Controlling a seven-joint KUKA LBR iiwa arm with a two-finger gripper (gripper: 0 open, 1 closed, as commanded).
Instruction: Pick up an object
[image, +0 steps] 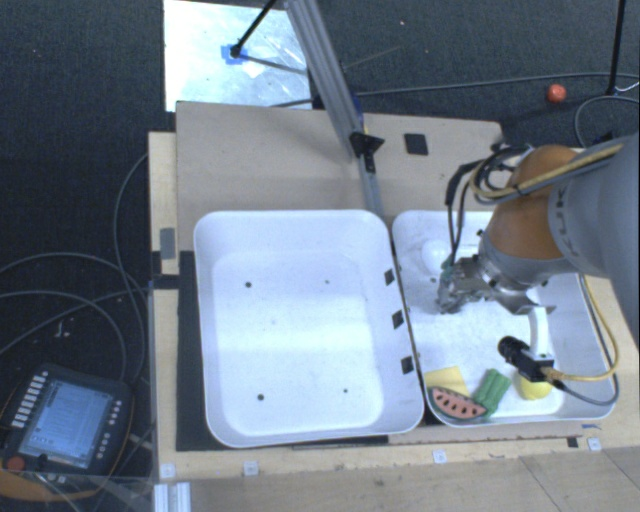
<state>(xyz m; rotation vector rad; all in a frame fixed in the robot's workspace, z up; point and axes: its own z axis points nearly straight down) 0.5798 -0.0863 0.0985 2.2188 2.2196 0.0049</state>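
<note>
Left bin (215, 330): you see bare white floor.
Gripper (452, 296): low in the right bin (415, 240); its state you cannot tell.
Watermelon slice (457, 404): near front corner, likely light, stiff toy; grip across its flat faces.
Green block (491, 389): just beside, partly overlapped.
Yellow piece (536, 388): half hidden under the cable.

Two white bins (300, 225), four toys (490, 390)

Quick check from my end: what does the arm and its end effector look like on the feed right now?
The arm is grey with a rounded orange band above the wrist. Dark cables loop along it near the band. The end effector is a small dark grey metal assembly. A yellow cable runs from a black fitting beside it.
</note>
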